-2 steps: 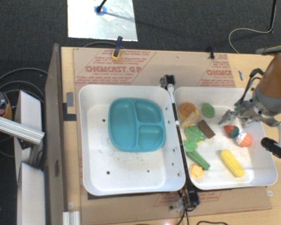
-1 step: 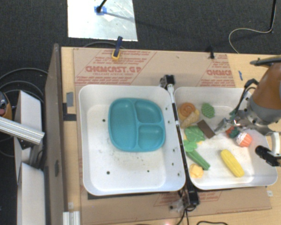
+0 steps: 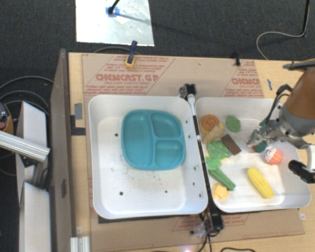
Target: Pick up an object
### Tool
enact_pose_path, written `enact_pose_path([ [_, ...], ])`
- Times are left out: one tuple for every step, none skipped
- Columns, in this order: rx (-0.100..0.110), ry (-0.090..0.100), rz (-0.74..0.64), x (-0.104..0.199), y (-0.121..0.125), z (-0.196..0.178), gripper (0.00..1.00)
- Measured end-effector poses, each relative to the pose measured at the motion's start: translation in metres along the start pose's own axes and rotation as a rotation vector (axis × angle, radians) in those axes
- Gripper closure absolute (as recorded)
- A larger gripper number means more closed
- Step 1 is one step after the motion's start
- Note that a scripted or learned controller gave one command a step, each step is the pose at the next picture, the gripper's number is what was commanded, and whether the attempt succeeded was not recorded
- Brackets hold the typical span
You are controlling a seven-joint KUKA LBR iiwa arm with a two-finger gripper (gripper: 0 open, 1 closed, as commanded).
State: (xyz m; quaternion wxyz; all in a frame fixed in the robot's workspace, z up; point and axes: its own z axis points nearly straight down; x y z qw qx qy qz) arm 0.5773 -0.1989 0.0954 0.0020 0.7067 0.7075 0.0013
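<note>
Reaching in from the right, the arm [image 3: 304, 101] has its gripper [image 3: 258, 139] low in the right bin [image 3: 299, 196], and from where I stand I cannot tell what state it is in. Just beside it, toward the arm, lies a small orange-and-white ball-like toy [image 3: 272, 155], with something teal [image 3: 260, 147] tucked against the gripper. A yellow corn cob [image 3: 260, 182] lies nearer the front wall. Further left sit a brown block [image 3: 231, 144], green leafy pieces [image 3: 218, 150], and an orange swirl pastry [image 3: 210, 123]. A teal divided plate [image 3: 153, 140] rests in the left bin [image 3: 107, 193].
</note>
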Motion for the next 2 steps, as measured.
enact_pose_path([
  [0.003,0.002,-0.008,0.073,0.006,0.011,1.00],
  [-0.002,0.002,-0.008,0.140,0.003,-0.094,1.00],
])
